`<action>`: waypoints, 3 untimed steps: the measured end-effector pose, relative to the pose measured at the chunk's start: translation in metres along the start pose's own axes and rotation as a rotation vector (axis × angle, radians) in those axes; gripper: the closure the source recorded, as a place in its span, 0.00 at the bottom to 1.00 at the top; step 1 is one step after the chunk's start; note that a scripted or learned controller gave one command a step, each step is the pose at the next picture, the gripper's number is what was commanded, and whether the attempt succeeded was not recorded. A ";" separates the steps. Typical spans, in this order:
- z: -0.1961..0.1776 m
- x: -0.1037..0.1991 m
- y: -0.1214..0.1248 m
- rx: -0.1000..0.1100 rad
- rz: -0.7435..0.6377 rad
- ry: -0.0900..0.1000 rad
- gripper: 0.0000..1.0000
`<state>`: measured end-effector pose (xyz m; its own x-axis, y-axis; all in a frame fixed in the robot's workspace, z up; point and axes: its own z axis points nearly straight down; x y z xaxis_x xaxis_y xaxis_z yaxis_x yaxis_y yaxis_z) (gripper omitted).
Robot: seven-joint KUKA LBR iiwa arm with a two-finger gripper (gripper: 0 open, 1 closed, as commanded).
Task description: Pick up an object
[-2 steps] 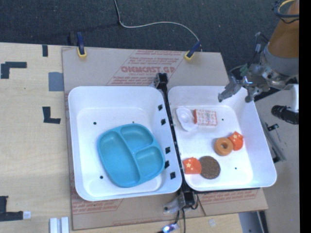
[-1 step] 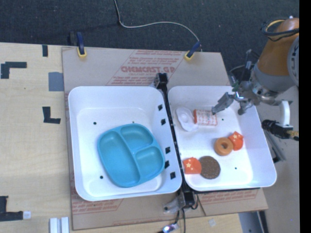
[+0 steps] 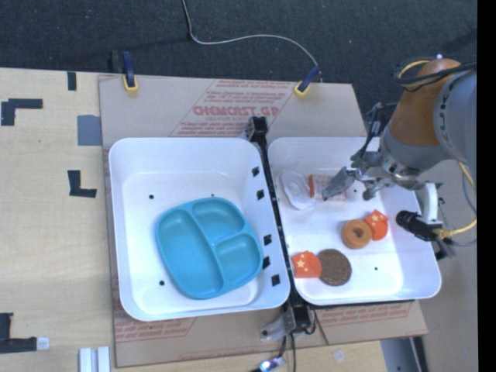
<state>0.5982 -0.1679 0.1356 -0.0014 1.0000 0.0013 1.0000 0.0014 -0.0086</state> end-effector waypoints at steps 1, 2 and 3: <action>0.052 0.001 0.001 -0.009 -0.001 -0.003 0.00; 0.039 0.000 0.002 -0.011 0.000 -0.004 1.00; -0.024 0.003 -0.001 -0.013 0.000 -0.002 1.00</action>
<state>0.5974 -0.1647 0.1595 -0.0019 1.0000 -0.0012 1.0000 0.0019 0.0048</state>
